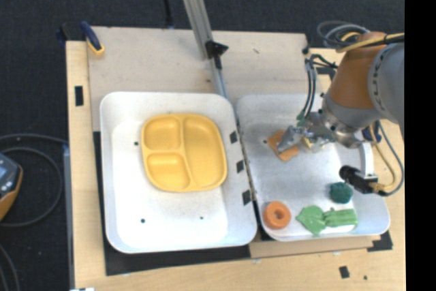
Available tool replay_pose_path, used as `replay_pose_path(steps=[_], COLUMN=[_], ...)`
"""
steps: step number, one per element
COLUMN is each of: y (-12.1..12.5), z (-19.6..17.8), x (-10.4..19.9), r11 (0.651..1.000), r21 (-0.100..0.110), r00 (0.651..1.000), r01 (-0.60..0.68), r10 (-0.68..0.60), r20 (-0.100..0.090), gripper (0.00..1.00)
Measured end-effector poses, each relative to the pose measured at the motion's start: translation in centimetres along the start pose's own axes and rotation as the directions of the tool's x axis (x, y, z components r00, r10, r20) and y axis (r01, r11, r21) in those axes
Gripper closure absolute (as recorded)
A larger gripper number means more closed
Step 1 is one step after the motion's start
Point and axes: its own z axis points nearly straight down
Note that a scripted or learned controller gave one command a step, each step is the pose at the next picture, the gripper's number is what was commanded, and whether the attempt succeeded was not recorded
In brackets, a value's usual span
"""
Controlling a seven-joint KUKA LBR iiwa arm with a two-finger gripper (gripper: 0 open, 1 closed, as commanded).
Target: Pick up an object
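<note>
Camera view. The gripper (294, 140) was low in the right bin (272, 112), at the upper-left part of its floor, directly over a small orange-brown block (283, 147). The block lay on the bin floor with the fingers at or just above its upper right end; whether the pincer was wide, narrow or closed on the block could not be told, since the wrist hid the fingers. Judgement: pick not complete. The block still looked seated on the floor, so closing (if not done) and lifting remained.

Other items in the right bin, all well apart from the gripper along the near edge: an orange ring (276, 215), a light green toy (327, 219) and a dark green lump (341, 192). None obstructed the approach. The left bin (122, 215) held a yellow divided tray (184, 151), separated from the work area by the bins' adjoining walls. The block sat fairly near the right bin's left wall, a possible hindrance to finger clearance.
</note>
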Motion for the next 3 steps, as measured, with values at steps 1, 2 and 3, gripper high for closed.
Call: replay_pose_path(steps=[1,2,3], y=[0.0,0.2,0.1], z=[2.9,1.6,-4.9], x=[-0.1,-0.2,-0.1], r11=[1.000,1.000,1.000], r21=[-0.002,-0.009,-0.010], r00=[1.000,1.000,1.000], r01=[-0.002,-0.005,0.002], r10=[0.002,0.005,-0.002], r20=[0.001,0.002,0.002], gripper=[0.00,1.00,1.00])
